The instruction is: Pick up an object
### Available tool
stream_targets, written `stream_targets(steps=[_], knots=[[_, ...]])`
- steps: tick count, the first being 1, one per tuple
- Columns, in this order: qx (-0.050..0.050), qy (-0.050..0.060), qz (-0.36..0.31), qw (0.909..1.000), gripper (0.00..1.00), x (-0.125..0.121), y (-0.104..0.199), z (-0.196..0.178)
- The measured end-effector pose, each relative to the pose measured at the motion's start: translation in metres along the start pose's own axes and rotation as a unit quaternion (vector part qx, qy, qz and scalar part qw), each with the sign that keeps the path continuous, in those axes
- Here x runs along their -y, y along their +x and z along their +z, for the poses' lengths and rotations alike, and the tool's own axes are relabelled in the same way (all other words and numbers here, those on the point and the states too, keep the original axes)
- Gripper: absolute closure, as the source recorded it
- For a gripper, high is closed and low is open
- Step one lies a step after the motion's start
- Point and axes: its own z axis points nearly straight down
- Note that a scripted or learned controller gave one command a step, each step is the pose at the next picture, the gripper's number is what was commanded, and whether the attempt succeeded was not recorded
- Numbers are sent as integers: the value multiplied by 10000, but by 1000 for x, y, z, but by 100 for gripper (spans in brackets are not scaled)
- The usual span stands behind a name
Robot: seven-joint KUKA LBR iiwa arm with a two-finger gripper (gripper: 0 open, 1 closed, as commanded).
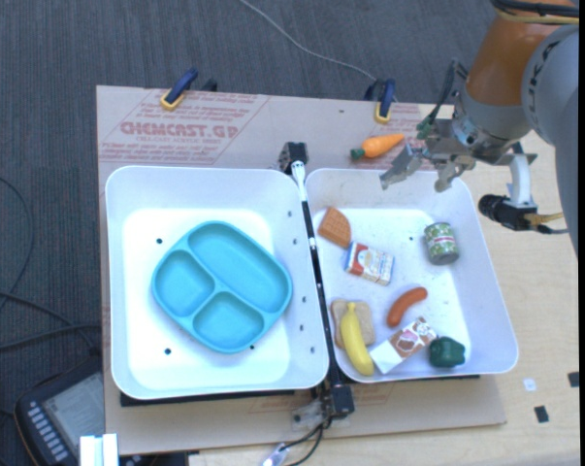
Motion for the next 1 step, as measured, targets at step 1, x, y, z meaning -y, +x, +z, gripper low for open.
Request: stream_targets(steps=[1], knots=[[5, -56, 5, 10000, 0, 28, 28, 116]])
